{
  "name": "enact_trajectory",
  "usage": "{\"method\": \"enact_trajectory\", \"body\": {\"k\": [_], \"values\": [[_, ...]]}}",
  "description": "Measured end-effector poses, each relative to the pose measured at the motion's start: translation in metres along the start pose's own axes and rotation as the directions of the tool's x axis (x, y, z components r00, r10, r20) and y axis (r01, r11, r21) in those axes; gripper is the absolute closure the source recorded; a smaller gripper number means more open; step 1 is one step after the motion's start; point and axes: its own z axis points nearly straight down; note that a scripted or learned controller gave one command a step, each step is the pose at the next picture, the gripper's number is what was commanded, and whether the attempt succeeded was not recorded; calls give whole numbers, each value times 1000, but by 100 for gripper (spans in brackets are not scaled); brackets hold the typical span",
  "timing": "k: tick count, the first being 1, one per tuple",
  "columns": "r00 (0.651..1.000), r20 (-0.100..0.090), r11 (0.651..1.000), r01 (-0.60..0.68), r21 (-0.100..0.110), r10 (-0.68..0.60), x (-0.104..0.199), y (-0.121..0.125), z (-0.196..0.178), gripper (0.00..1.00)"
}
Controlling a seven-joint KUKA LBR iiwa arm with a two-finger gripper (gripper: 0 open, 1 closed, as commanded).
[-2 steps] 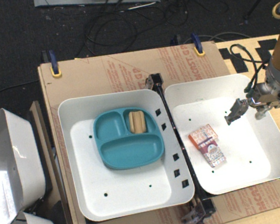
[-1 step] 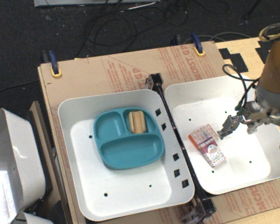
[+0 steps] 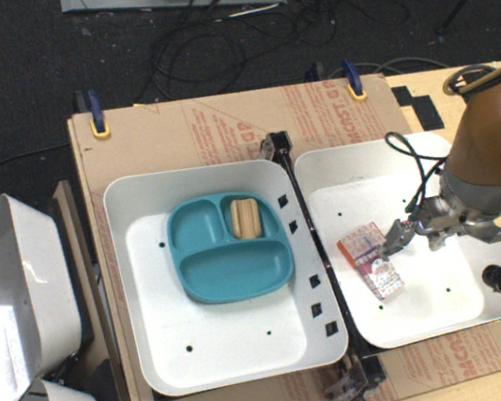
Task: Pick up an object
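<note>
A small packet with red and white print [image 3: 371,260] lies flat in the right bin [image 3: 351,173], near its left side. My gripper [image 3: 399,235] sits low in that bin just right of the packet, its dark tip close to the packet's upper right edge. Nothing shows between the fingers. In the left bin [image 3: 146,260] stands a teal divided plate [image 3: 233,264] with a tan wooden block [image 3: 246,217] in its upper right compartment.
The arm's grey and orange wrist [image 3: 495,154] covers the right bin's right side. A black cable [image 3: 403,145] loops above the gripper. A black divider strip [image 3: 308,233] runs between the bins. White containers [image 3: 20,300] stand off the bench at the left.
</note>
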Motion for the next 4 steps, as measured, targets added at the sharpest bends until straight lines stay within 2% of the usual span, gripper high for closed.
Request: {"method": "enact_trajectory", "body": {"k": [1,2,4], "values": [[1000,-3,1000,0,-5,0,1,2,49,0],[1000,1,1000,-1,-12,1,1,3,37,100],[1000,3,1000,5,-10,-5,3,4,-79,100]]}}
